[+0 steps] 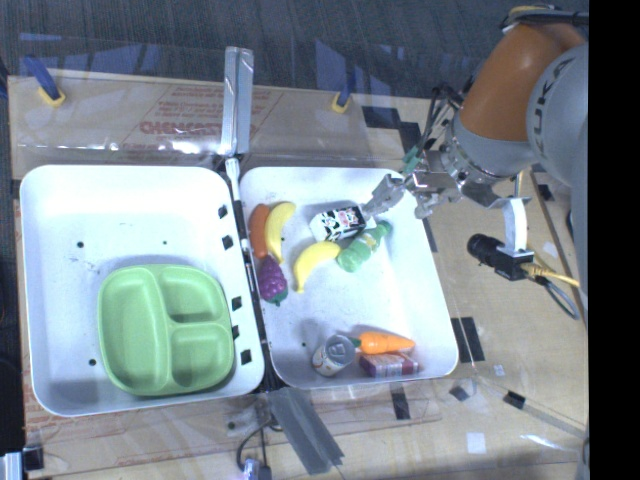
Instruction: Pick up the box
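The gripper (383, 194) hangs over the right bin (425, 298) near its far right corner; whether its fingers are open or closed cannot be told. The box (336, 222), black and white, lies just to its left and nearer the camera, long axis running roughly left to right, beside a green bottle (358, 252) and bananas (312, 260)

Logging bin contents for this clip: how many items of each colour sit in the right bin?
Yellow: 2, bananas
Orange: 2
Purple: 1
Green: 1
Black-and-white: 1, box
Silver: 1, can
Dark red: 1
Total: 9
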Robot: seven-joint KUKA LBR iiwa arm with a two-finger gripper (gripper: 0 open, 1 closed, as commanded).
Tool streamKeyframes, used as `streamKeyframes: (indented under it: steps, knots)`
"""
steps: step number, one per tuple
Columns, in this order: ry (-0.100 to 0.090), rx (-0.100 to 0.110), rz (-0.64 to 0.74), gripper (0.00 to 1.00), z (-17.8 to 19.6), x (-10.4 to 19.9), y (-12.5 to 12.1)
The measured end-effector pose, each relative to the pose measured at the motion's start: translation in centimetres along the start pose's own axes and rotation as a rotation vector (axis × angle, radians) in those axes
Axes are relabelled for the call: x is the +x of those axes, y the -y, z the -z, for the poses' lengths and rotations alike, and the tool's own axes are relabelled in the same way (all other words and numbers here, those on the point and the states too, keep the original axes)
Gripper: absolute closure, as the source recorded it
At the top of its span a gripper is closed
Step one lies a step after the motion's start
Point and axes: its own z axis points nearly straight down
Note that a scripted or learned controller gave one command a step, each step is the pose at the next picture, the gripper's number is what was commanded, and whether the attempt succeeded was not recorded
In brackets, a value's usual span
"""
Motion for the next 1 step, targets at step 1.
streamKeyframes:
  steps: [1]
  knots:
    - [0.0, -0.002, 0.301, 0.0, -16.13, 5.49, 4.28]
